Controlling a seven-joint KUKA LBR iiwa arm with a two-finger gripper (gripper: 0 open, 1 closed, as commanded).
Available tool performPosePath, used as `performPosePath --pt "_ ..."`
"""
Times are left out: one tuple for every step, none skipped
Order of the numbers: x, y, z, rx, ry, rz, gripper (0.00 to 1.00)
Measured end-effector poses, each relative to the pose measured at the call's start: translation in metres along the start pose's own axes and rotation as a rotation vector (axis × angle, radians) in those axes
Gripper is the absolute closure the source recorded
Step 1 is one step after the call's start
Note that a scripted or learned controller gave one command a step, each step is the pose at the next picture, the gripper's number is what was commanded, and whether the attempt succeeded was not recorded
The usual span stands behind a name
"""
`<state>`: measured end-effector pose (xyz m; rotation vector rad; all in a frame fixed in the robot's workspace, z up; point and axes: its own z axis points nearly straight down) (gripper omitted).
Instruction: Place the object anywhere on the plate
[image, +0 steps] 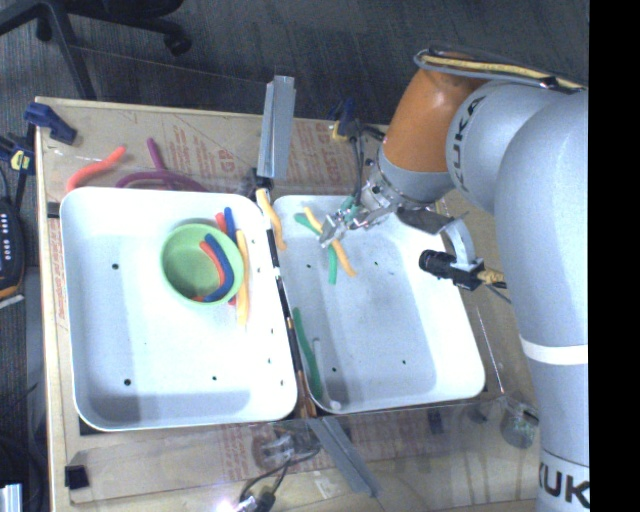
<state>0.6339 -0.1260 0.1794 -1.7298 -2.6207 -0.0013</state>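
Here the two-finger gripper (335, 228) hangs over the right white bin (400, 330), its grip state unclear, apart from the round green plate (190, 262).

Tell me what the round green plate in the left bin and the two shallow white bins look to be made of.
The round green plate looks like moulded plastic: even, saturated colour, soft matt sheen, smooth raised rim. The two shallow white bins, left and right, also look like plastic with a semi-gloss finish: rounded corners, uniform white, faint glare on the floors. Coated metal cannot be ruled out from this view.
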Motion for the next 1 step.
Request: performPosePath --pt "0.0 0.0001 -0.0002 0.0 0.0 0.0 0.0"
